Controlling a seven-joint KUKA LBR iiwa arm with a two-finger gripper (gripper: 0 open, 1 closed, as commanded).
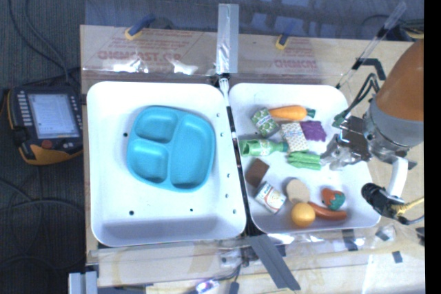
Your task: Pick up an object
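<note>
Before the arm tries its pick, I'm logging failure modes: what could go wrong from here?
The toys in the right bin lie crowded; the carrot, purple piece and green bottle nearly touch, so a descent may nudge neighbours or catch two things. The gripper hangs near the bin's right wall and could clip it. Round items like the orange ball may roll away.

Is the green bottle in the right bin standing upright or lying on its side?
Lying on its side. The green bottle shows its full length across the floor of the right bin, beside the bin's left wall.
</note>
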